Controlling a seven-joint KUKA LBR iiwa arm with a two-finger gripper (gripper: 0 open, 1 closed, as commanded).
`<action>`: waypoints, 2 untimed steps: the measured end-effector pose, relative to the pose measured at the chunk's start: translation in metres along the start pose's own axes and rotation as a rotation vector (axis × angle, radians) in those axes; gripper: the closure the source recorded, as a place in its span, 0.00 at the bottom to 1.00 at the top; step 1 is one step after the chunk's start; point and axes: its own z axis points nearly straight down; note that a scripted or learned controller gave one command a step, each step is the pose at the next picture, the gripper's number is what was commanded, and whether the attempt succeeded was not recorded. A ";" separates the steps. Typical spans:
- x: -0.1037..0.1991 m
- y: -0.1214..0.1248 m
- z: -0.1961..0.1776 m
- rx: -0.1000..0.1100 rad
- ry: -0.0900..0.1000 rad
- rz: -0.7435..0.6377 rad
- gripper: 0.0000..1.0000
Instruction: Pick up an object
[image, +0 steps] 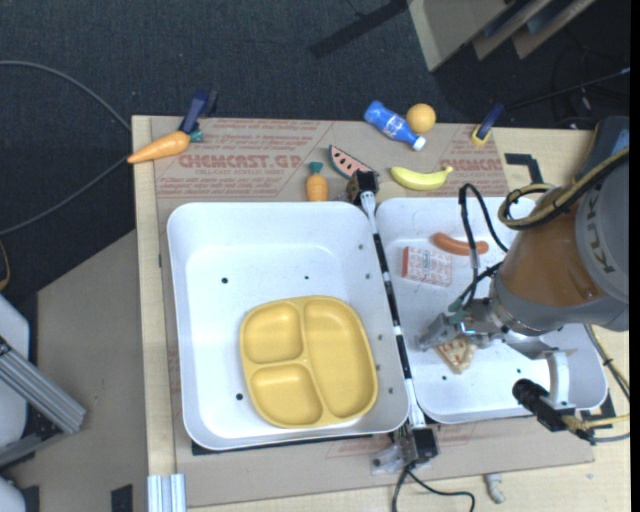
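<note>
In the right bin (560, 400) lie a red sausage (460, 243), a white packet with red print (428, 264) and a small tan piece like toast (456, 354). My gripper (452, 330) reaches in from the right and hangs low over the bin's middle. It sits directly above the tan piece and touches or nearly touches its upper edge. The grey and orange arm (545, 270) covers the right part of this bin.
The left bin (200, 250) holds a yellow divided plate (308, 358). Behind the bins on the bench lie a carrot (158, 148), a small orange toy (317, 186), a watermelon slice (345, 160), a banana (420, 178), a blue bottle (392, 123) and an orange (421, 117).
</note>
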 end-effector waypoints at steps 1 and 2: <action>0.000 0.000 -0.010 -0.002 -0.001 0.000 1.00; 0.087 0.038 -0.097 -0.004 0.000 -0.002 1.00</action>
